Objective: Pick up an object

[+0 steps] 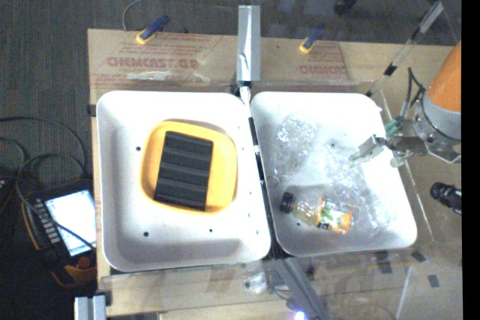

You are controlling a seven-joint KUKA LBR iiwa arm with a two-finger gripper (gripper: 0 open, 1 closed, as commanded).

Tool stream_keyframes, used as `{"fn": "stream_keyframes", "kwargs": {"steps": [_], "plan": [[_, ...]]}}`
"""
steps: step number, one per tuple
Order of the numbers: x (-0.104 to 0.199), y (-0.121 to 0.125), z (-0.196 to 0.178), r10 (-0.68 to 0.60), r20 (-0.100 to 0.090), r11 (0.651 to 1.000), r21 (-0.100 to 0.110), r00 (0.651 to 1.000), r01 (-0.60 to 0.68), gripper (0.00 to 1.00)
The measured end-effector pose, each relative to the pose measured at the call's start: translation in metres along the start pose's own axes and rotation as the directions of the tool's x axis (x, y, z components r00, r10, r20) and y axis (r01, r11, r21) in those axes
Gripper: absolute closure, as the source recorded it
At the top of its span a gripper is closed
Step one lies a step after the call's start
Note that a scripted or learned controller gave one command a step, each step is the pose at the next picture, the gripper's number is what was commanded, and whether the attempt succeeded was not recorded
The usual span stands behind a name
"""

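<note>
Bottle (318, 210) below-left of tool (365, 150)

The arm (448, 90) comes in from the right edge, with just the orange band and a bit of grey wrist below it in frame. The gripper (365, 150) sticks out leftward from the wrist, pretty much level and tilted slightly down at the tip. It's a thin pale finger assembly with a green bit near its base. Honestly too small and blurry to tell much about the tip.
</note>
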State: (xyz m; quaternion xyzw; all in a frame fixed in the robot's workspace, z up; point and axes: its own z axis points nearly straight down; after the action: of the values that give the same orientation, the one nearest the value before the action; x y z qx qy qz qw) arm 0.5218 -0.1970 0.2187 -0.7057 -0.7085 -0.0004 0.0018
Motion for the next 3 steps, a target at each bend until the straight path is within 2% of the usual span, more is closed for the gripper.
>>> {"fn": "stream_keyframes", "kwargs": {"steps": [1,2,3], "plan": [[0.021,-0.034,0.128,-0.324,0.010,0.946,-0.011,0.946,0.324,0.00],[0.021,-0.034,0.128,-0.324,0.010,0.946,-0.011,0.946,0.324,0.00],[0.032,-0.021,0.128,-0.010,0.006,1.000,-0.013,1.000,0.010,0.00]]}}
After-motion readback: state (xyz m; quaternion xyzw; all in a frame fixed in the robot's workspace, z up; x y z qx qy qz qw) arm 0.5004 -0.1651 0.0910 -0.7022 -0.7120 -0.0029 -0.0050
